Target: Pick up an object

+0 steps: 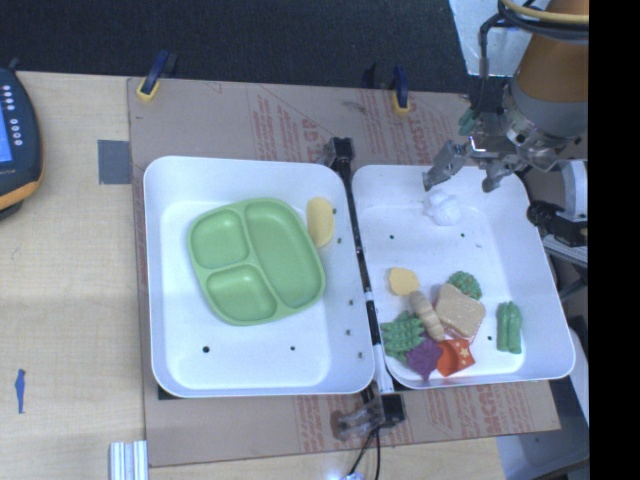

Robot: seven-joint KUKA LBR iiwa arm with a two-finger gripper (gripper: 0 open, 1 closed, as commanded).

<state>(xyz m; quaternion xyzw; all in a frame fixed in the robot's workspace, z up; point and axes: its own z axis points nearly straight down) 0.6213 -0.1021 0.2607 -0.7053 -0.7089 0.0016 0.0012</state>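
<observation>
My gripper (467, 174) hangs over the far edge of the right bin (385, 196), fingers spread apart with nothing between them. Just below it lies a small white lump (443, 208) on the bin floor. Toy foods crowd the bin's near part: a yellow piece (403, 281), a green broccoli (464, 285), a tan bread slice (461, 311), a beige stick (427, 315), a leafy green piece (401, 334), a purple piece (424, 356), a red piece (455, 357) and a green pea pod (509, 326).
The left bin (170, 348) holds a green divided plate (256, 259) and a yellow banana-like piece (320, 221) by its right wall. Clamps sit along the cardboard's far edge. A handheld pendant (15, 133) lies at far left.
</observation>
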